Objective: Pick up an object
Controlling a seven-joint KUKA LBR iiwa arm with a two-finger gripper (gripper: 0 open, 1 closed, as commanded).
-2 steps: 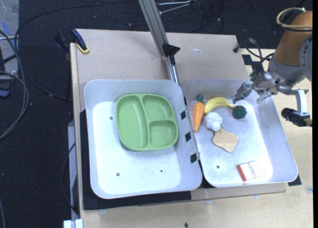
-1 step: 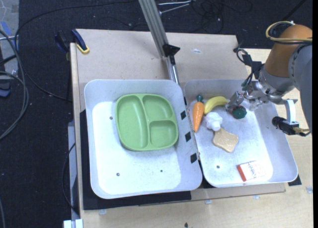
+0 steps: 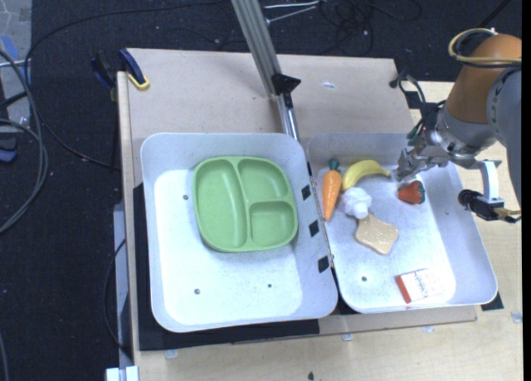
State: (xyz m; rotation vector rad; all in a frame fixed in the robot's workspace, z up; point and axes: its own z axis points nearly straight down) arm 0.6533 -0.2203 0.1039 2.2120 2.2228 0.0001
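In the right-hand white bin (image 3: 465, 263), the end effector (image 3: 408, 168) hangs just above a small red strawberry-like toy (image 3: 411, 193), beside the yellow plastic banana (image 3: 363, 173); whether it's clenched, I cannot tell.

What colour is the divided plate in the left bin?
Light green plate, seen in the camera view.
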